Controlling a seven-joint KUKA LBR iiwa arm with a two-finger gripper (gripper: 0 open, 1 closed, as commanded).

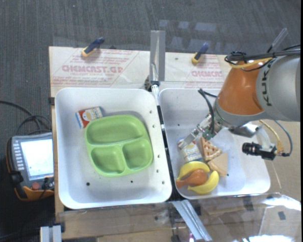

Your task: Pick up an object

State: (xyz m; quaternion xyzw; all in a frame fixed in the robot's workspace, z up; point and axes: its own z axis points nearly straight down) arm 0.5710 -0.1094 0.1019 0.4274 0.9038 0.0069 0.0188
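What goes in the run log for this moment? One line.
gripper low in right bin | above banana, waffle slice | nothing held | green tray left bin

Arm's gripper (198,135) sat low in right bin (252,183), over toy food: waffle piece (209,148), bread slice (219,163), banana (201,178), orange drumstick (192,176). Left bin (70,185) held green divided plate (119,144), small red-white carton (89,116) beside it.

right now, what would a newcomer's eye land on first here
The green divided tray in the left bin, with a small red and white box at its upper left corner. Then the arm's orange band over the right bin, above a banana.
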